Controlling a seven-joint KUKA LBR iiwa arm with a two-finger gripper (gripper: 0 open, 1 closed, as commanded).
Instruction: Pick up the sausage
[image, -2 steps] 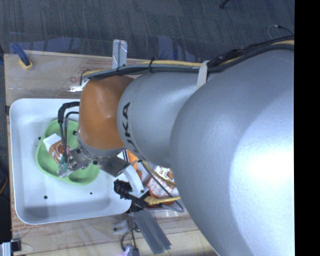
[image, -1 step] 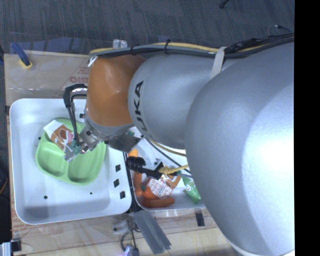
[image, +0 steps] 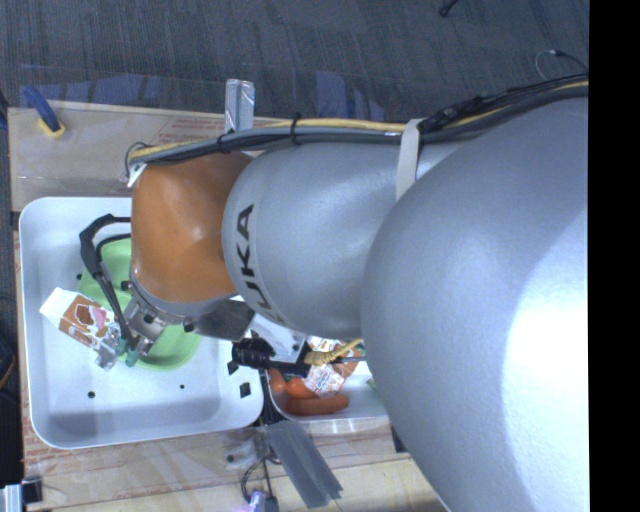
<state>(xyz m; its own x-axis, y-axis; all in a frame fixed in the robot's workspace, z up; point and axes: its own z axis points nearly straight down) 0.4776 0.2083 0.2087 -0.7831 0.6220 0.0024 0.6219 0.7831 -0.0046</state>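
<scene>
The big grey arm (image: 400, 240) with its orange band filled most of the bench, reaching over the left shallow white bin (image: 60, 420); its gripper (image: 118, 352) hung just above a green rounded object (image: 175, 345) beside a white printed card (image: 75, 315); whether the claw was apart, I cannot tell; the reddish-orange sausage (image: 315, 403) lay in the right bin, under the arm.

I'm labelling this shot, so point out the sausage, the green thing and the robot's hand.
sausage (image: 318, 403): camera view, on its reddish middle, right bin.
green thing (image: 172, 346): camera view, on its lower edge, left bin.
hand (image: 117, 354): camera view, at its tip over the left bin.
</scene>
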